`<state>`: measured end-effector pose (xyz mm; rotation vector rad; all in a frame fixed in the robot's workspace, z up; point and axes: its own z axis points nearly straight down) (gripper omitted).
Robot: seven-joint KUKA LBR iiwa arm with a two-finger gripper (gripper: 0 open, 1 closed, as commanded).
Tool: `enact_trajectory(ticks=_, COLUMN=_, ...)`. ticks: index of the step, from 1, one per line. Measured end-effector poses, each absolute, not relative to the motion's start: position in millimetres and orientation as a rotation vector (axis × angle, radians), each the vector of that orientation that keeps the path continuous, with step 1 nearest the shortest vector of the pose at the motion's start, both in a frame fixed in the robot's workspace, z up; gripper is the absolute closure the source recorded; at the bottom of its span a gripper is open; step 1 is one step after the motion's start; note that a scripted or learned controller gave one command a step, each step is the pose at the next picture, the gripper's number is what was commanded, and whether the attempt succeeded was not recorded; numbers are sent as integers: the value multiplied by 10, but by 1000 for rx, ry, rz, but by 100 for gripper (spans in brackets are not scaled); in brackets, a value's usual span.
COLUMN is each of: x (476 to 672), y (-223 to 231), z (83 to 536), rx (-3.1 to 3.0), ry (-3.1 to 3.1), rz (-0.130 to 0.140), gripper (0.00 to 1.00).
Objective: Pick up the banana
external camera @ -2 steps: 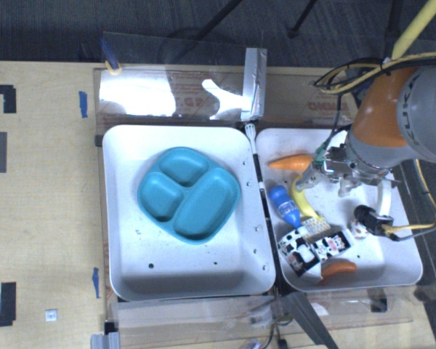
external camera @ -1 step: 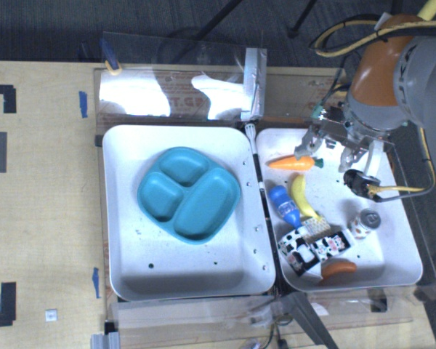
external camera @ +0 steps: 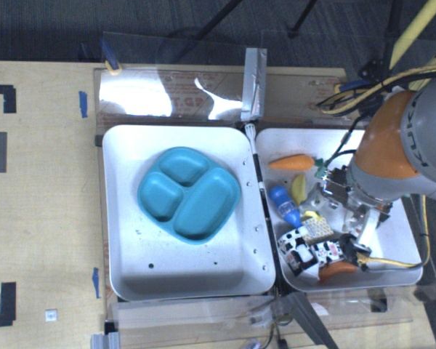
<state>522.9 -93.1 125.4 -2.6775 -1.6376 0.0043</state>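
**Setting: robotics laboratory, manipulation test bench**

Site type: research lab, not a home or shop. Evidence as follows.

- Grey industrial robot arm with an orange band (external camera: pixel 398 145), reaching in over the bench.
- Pale plywood benchtop (external camera: pixel 40 217) marked with black tape corners (external camera: pixel 6 98) and short strips of blue tape (external camera: pixel 83 104).
- Two shallow white plastic bins (external camera: pixel 123 267) set side by side, divided by a metal bracket (external camera: pixel 253 86).
- Loose yellow and black cables (external camera: pixel 363 93) trailing at the bench's far right.
- Dark carpeted floor (external camera: pixel 167 6) crossed by black tripod or stand legs (external camera: pixel 316 2).
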Motion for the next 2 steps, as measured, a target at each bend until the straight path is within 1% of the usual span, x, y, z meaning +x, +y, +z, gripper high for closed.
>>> enact_trajectory(ticks=1, x=5955, y=-1054, z=863, rx=-2494, ry=-1912, rz=-3, gripper=0)
enact_trajectory(ticks=2, x=5969, y=-1057, z=973, rx=-2498, ry=-1914, rz=-8, gripper=100)
